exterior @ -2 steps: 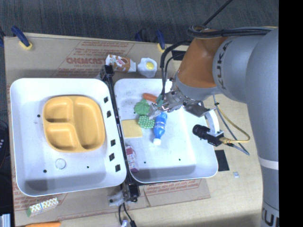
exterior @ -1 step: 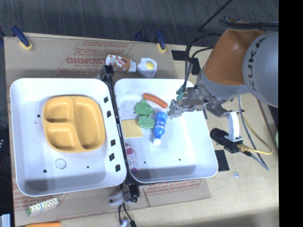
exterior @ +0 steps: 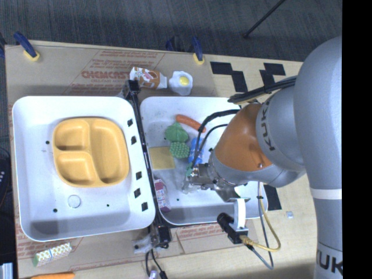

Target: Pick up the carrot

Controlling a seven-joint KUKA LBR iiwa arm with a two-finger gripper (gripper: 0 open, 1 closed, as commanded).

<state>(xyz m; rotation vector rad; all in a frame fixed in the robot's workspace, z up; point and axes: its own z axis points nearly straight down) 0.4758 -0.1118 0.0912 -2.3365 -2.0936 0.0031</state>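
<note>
The carrot (exterior: pixel 187 121) lies at the far side of the right bin (exterior: pixel 152 110), touching the green toy (exterior: pixel 176 133), while the tool (exterior: pixel 192 182) (jaw state I cannot tell) hovers nearer, so a descent here would likely miss.

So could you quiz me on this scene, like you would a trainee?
1. True or false: the carrot lies in the right bin.
2. Which bin holds the yellow divided plate: A left, B right?
3. What green thing lies beside the carrot?

Key: 1 true. 2 A, the left bin. 3 the broccoli. The gripper is over the right bin, apart from the carrot.
</note>
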